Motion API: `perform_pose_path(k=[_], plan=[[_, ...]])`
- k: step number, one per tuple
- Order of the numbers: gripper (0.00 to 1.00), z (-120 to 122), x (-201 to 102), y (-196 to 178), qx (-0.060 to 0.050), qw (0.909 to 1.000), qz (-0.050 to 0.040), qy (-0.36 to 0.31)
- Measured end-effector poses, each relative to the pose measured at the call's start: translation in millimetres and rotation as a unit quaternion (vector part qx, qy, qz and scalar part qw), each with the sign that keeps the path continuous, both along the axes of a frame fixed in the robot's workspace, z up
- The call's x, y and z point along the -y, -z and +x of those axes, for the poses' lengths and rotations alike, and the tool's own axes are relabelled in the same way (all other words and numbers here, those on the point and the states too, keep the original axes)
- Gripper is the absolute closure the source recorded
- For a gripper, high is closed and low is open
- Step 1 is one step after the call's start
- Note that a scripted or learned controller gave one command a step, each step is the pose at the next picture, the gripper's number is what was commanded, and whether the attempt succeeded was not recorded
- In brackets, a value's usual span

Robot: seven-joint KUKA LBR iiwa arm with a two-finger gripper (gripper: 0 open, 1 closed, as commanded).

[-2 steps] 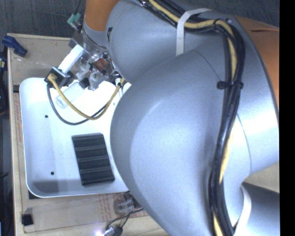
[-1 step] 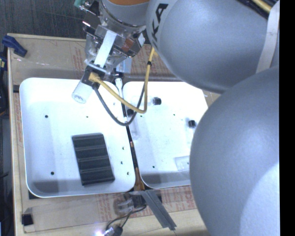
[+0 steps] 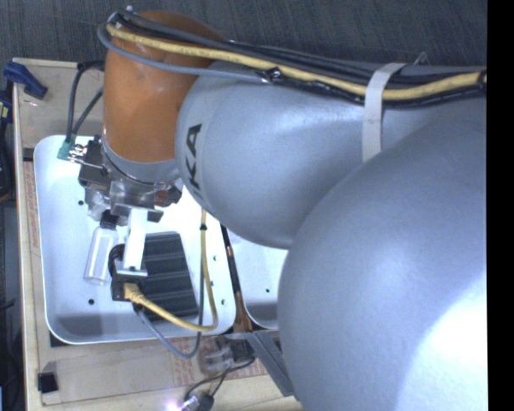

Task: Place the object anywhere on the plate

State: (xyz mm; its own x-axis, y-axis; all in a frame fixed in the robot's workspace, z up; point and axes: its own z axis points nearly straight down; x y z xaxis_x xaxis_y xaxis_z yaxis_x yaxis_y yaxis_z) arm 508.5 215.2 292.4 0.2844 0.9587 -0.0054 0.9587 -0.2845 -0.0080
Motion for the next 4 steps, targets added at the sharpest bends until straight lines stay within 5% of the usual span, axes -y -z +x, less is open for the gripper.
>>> perform_pose_path(k=[1,2,3,4], plan=[[1.0,-32.9,109.7,44.2,0.002,0.9965,0.0013,-0.084],[1.0,-19.8,25.0,82.4,0.001,0.9942,0.0007,-0.108],[1.0,-9.3,94.6,-19.8,0.004,0.9942,0.0025,-0.107],[1.0,-32.9,126.0,53.1,0.001,0.9904,0.0016,-0.139]])
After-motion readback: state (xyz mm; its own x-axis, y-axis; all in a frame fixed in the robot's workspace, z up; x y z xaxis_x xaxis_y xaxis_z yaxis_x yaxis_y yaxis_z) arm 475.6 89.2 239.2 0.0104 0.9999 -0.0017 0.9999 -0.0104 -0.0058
